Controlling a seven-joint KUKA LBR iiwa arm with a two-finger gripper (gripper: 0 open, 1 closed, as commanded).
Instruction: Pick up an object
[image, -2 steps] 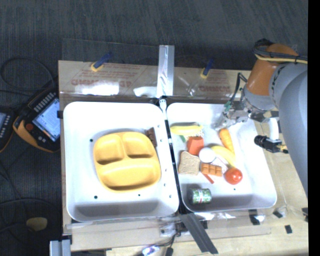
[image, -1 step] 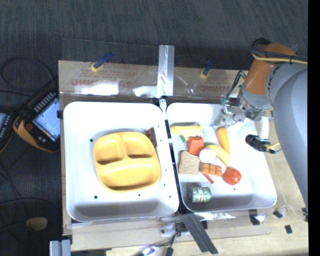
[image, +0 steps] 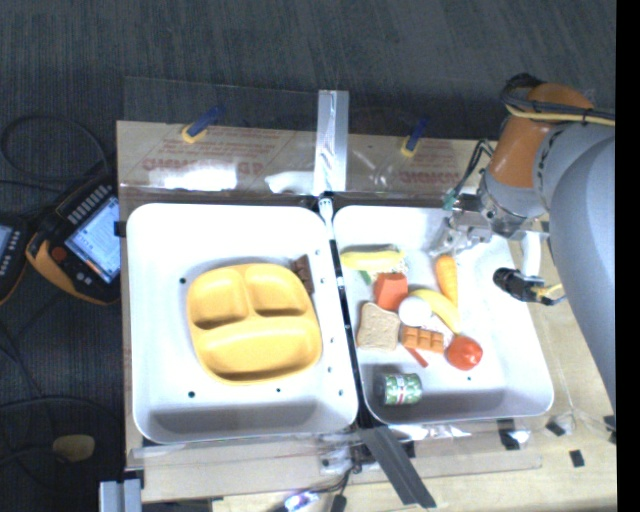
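The right bin (image: 520, 385) holds several toy foods: an orange carrot (image: 447, 277), a banana (image: 437, 306), a white egg (image: 414, 313), a red tomato (image: 463, 352), a red block (image: 390, 291), a bread slice (image: 377, 326), a yellow-green corn piece (image: 370, 259), a waffle piece (image: 423, 339) and a green can (image: 401, 388). My gripper (image: 458, 232) hangs over the bin's far right corner, just above the carrot's top end. Nothing shows between its fingers.
The left bin (image: 160, 400) holds a yellow divided plate (image: 254, 320), with a small brown piece (image: 302, 270) at its far right. A teach pendant (image: 85, 245) lies left of the bench. The grey arm (image: 590, 230) fills the right side.
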